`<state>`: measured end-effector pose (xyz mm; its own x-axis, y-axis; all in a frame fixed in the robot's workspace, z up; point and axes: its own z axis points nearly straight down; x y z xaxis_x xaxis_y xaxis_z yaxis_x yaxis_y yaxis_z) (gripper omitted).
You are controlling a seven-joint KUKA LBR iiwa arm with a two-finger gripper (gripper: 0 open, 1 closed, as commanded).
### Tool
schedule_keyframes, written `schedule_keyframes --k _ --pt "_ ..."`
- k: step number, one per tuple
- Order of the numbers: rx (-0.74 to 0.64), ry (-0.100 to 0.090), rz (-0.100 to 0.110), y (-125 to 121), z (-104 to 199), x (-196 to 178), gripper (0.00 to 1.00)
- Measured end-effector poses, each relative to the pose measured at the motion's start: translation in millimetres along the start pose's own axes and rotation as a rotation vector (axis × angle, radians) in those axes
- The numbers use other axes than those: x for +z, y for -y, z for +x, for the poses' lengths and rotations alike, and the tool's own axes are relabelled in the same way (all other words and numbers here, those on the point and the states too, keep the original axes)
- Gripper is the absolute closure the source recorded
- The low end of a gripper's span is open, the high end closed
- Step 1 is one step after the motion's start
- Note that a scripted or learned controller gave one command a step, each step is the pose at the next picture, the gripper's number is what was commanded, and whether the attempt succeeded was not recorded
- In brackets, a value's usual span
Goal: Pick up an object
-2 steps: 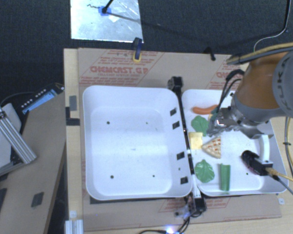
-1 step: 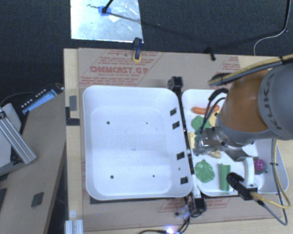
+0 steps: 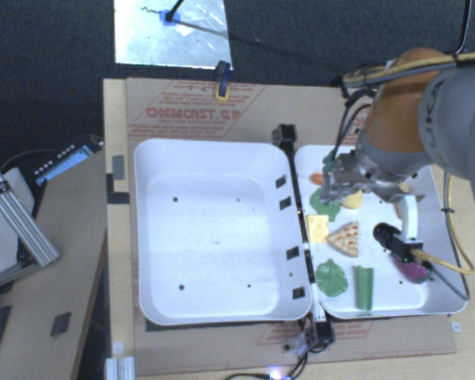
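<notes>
The tool [image 3: 332, 190], its state impossible to tell, hung low over the right bin [image 3: 435, 295] near its left wall, above a small green piece [image 3: 326, 206] that looked light, stiff and best pinched across its narrow sides

bins [image 3: 214, 153]: 2 | pizza slice [image 3: 344, 238]: 1 | green stick [image 3: 364, 286]: 1 | cheese square [image 3: 317, 228]: 1

The grey arm [image 3: 451, 117] reaches in from the right, wrist angled downward.
</notes>
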<state>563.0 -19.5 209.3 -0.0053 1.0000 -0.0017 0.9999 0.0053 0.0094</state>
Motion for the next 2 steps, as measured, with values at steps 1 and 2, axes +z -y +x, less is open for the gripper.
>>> schedule_keyframes --k 1,2 --pt "-0.005 -0.002 -0.004 -111 52 5 1.00" --pt "0.003 -0.003 0.015 -35 74 23 1.00"
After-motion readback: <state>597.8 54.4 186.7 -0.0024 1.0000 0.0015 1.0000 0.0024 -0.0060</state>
